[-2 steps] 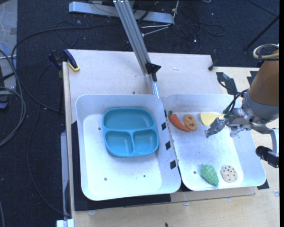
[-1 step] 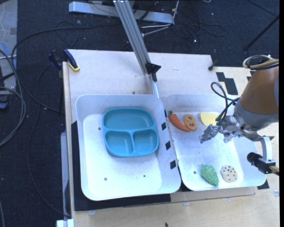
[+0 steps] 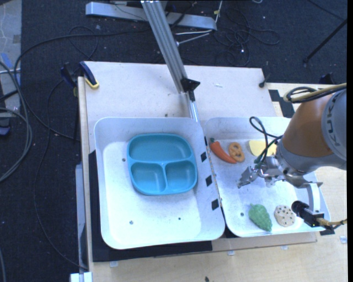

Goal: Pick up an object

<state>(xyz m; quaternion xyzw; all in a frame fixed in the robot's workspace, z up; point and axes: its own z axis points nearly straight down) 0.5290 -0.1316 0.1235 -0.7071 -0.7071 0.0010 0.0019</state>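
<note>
Take the right bin as your reference. The gripper hangs over its middle with fingers apart, nothing between them. The carrot and pretzel lie at its far end. The arm partly hides the yellow piece.

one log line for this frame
gripper over right bin, nothing seen held | carrot, pretzel, green piece, cookie in bin

Robotics lab: bench, loose cables, tripod legs
</note>
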